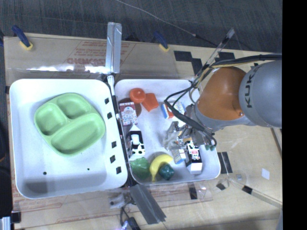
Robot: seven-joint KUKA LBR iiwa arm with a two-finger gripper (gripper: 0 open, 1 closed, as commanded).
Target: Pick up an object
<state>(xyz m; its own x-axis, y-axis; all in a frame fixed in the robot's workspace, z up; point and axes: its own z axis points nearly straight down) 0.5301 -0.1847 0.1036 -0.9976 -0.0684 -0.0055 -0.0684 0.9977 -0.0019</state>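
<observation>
Camera view, from above at a slant. Nearest the lens is my own arm (249,97), grey with an orange band, reaching in from the right and bending down over the right bin (158,87). My gripper (178,139) hangs low inside that bin, right of centre, amid dark cables; whether my fingers are parted or closed cannot be told, since wrist and clutter hide them, and nothing is seen between them.

Right bin, contents: an orange cup (137,95) near the far wall, with an orange block (151,102) just beside it; a brown carton (128,113) along the left wall; a black-and-white cow-patterned carton (135,143) just nearer than it. Along the near wall lie a green leafy toy (140,166), a yellow banana (159,164) touching it, and a dark green piece (167,172) against the banana. A small white box with red and black print (194,158) stands by the near right corner, just beside my gripper. A blue-edged item near the centre is too cluttered to name.

Left bin (29,176): a green divided plate (70,122) with three compartments, lying towards the far side.
</observation>
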